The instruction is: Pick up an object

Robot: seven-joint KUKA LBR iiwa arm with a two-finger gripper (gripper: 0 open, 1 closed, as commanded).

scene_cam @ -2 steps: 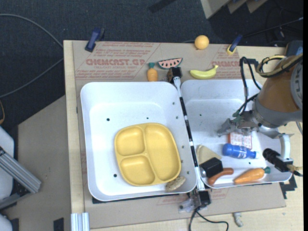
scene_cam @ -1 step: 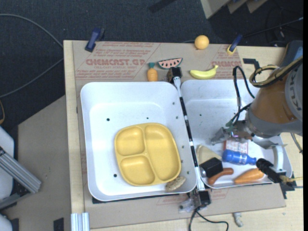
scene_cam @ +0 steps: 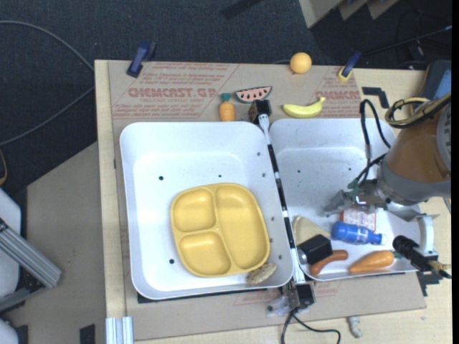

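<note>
Presently the gripper hangs low in the right bin, reaching in from the right on the grey arm; whether it is clenched, released or grasping anything cannot be told from this angle. Just below it lies a blue bottle, with a small red-and-white packet between the two. Nearer the bin's front edge lie an orange carrot, a reddish sausage and a black block, all close together. A pale wedge sits beside the block. The left bin holds a yellow divided plate, with a brown biscuit at the plate's front corner. On the board behind the bins rest a banana, a watermelon slice, a small orange-coloured fruit and an orange ball.
</note>
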